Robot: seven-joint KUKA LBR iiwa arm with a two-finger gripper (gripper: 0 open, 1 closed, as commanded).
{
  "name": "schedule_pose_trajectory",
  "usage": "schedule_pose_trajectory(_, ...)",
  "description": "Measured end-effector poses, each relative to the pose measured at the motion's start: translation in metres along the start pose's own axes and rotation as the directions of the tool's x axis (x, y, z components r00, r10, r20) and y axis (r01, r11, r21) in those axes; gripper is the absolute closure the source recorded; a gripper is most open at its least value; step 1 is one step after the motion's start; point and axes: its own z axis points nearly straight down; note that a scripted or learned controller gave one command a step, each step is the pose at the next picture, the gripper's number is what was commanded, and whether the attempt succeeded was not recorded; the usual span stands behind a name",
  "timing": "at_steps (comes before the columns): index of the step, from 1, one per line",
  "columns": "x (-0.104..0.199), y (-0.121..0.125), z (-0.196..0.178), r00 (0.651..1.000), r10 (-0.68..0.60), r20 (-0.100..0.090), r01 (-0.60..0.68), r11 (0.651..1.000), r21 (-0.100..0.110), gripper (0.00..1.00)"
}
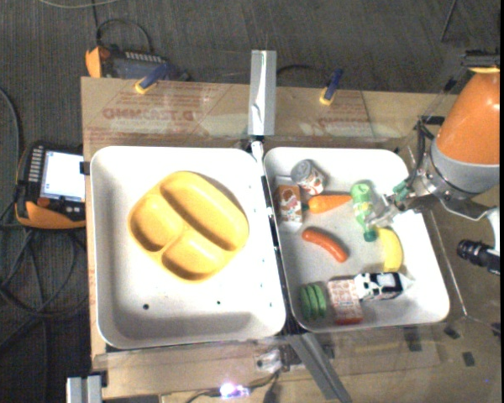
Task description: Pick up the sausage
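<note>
The sausage (pixel 324 243) is a short red-orange link lying flat near the middle of the right bin (pixel 420 313). My gripper (pixel 376 218) hangs over the bin's right part, to the right of the sausage and slightly farther back, apart from it. The gripper overlaps a green bottle (pixel 362 194) and sits just above a yellow banana-like piece (pixel 391 250). Nothing is seen held in it. The arm's orange band (pixel 477 120) is at the right edge.
An orange carrot (pixel 330 201), a tin can (pixel 307 175) and a small jar (pixel 287 203) lie behind the sausage. In front of it are a green item (pixel 313 300), a red box (pixel 345 299) and a cow-print carton (pixel 380 285). The left bin (pixel 118 309) holds a yellow divided plate (pixel 189 224).
</note>
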Motion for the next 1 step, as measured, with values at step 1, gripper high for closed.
schedule_pose_trajectory(1,-0.0002,-0.0002,0.0,1.0,0.0,0.001,0.0,1.0,0.0,0.0)
